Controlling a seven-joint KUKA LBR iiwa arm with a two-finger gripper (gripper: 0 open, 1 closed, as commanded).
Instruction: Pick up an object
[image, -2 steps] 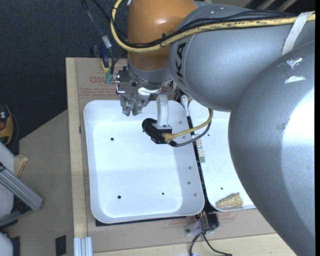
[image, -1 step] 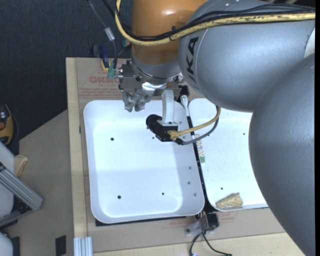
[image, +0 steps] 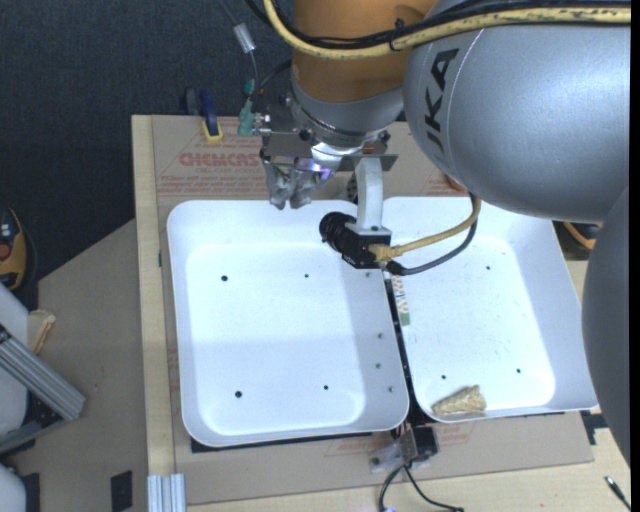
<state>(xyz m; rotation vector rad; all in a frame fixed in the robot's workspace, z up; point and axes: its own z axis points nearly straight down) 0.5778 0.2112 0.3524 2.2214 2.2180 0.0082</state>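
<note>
gripper (image: 288, 192) above left bin (image: 200, 330) — far edge

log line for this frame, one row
arm: over far edge of left bin | gripper: nothing seen held | object: tan lump, right bin near front edge | status: not picked

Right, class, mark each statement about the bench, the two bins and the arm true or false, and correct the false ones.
1. The pincer hangs over the far edge of the left bin. True.
2. A tan object lies in the right bin, near its front edge. True.
3. The tan object is between the pincer's fingers. False: it lies in the right bin, well apart from the pincer.
4. The two bins stand stacked one on another. False: they sit side by side.
5. The arm has an orange band. True.
</note>
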